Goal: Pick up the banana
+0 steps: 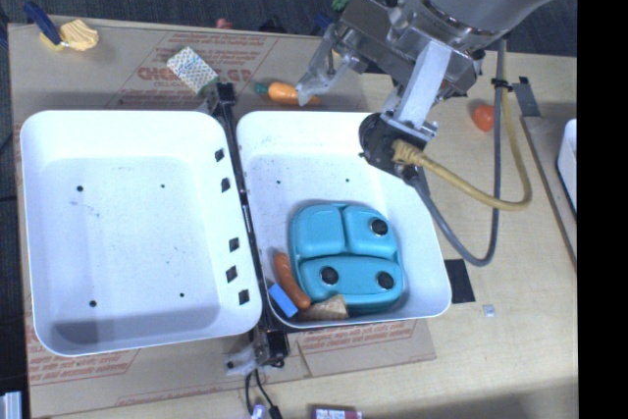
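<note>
Camera view from above puts what I take to be the banana point(79, 36) on the bare counter point(491, 329) at the far upper-left corner, outside both bins; it is a small pale-yellow lump, smooth and rounded, though too small to be sure of, with a dark blue stick point(39, 17) lying against it. It looks like it was scattered there, not set down with care. A speckled square pad point(191, 68) lies flat further along the same printed cardboard strip. The left bin point(39, 211) is shallow, glossy white plastic with rounded corners. The right bin point(257, 152) holds a blue moulded tray point(345, 255) with soft-edged compartments, and an orange stick point(283, 268), a blue block point(285, 299) and a brown wedge point(329, 307) are crowded against its near side. The end effector point(316, 85) hangs over the counter just behind the right bin, close to a small orange piece point(283, 93) and well apart from the yellow lump; whether it is wide or narrow I cannot tell from this angle. The grey arm point(432, 64) slants in from the right, trailing a yellowish hose point(481, 193) across the counter; I'd say the reach toward the fruit has yet to be made.
</note>
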Robot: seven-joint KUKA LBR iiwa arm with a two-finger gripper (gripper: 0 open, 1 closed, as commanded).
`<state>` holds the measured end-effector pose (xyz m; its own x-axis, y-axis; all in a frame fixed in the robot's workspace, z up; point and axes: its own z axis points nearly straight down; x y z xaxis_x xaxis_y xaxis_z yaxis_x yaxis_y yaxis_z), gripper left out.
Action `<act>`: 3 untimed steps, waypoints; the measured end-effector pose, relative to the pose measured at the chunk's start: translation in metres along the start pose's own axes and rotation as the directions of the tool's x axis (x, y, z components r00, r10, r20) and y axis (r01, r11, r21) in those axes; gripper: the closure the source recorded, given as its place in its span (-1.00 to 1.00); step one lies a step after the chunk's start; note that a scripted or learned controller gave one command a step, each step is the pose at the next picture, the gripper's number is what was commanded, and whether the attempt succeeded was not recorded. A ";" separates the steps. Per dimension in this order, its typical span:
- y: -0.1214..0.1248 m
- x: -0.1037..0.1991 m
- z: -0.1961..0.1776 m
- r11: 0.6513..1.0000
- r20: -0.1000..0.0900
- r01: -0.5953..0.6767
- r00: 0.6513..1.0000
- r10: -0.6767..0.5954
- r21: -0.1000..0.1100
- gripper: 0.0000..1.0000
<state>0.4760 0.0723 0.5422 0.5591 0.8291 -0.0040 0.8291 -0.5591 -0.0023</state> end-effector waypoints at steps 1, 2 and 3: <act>-0.040 0.076 0.141 0.999 0.002 0.051 0.999 -0.051 0.002 -1.00; 0.020 -0.029 0.021 0.971 -0.002 0.241 0.971 -0.241 -0.004 -1.00; -0.016 0.049 0.000 0.997 -0.003 -0.083 0.997 0.083 -0.002 -1.00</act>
<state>0.4905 0.1216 0.5420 0.6264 0.7795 -0.0015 0.7795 -0.6264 0.0005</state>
